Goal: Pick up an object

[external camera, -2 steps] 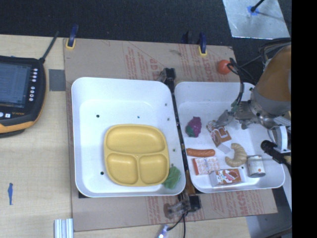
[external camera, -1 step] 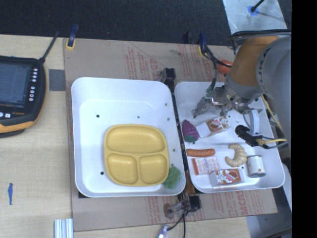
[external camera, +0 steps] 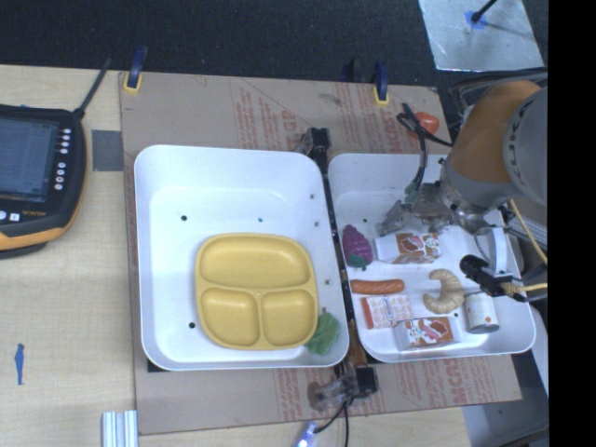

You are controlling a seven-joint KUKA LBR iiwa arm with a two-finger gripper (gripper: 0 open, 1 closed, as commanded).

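Observation:
The right bin (external camera: 372, 170) holds several small objects. A purple vegetable (external camera: 356, 246) lies by its left wall, with a red sausage (external camera: 377, 287) just below it. A tan croissant (external camera: 445, 290) and a small can (external camera: 480, 312) sit towards the right. Flat red-and-white packets lie at the centre (external camera: 416, 246) and at the front (external camera: 385, 311) (external camera: 427, 332). My gripper (external camera: 408, 214) hangs over the upper middle of this bin, just above the centre packet. The grey arm with its orange band (external camera: 489, 138) covers the bin's far right corner.
The left bin (external camera: 168, 180) holds a yellow divided plate (external camera: 256, 290) with a green leafy toy (external camera: 324, 333) at its front right corner. A handheld tablet controller (external camera: 33, 170) lies on the bench at the far left. Cables run along the right bin's right side.

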